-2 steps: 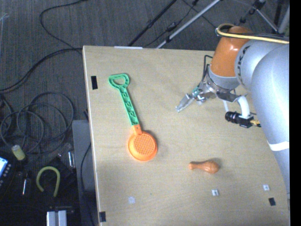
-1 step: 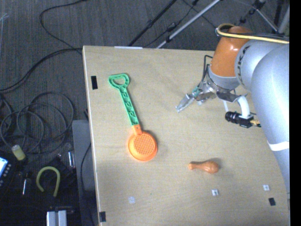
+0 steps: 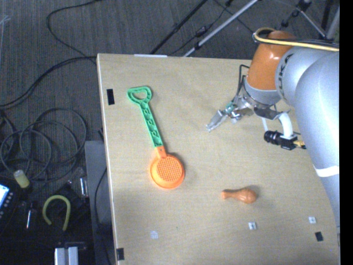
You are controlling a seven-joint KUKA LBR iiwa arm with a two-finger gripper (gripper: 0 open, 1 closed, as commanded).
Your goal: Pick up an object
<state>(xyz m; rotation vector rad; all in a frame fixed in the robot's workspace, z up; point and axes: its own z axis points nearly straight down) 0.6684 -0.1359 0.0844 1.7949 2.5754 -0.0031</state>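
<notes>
A skimmer with a green handle and a round orange head (image 3: 166, 171) lies on the tan board (image 3: 198, 214), its handle running up toward the far left. A small orange drumstick-shaped object (image 3: 240, 195) lies near the front middle. My gripper (image 3: 218, 120) hangs over the board's bare middle-right part, pointing down and to the left. It is well apart from both objects, with the drumstick shape below it in the view and the skimmer off to its left. Nothing shows in its grasp.
The grey arm with its orange band (image 3: 270, 59) fills the right side. Cables (image 3: 49, 131) and small tools lie on the dark floor left of the board. Tripod legs (image 3: 237, 10) cross the floor behind it.
</notes>
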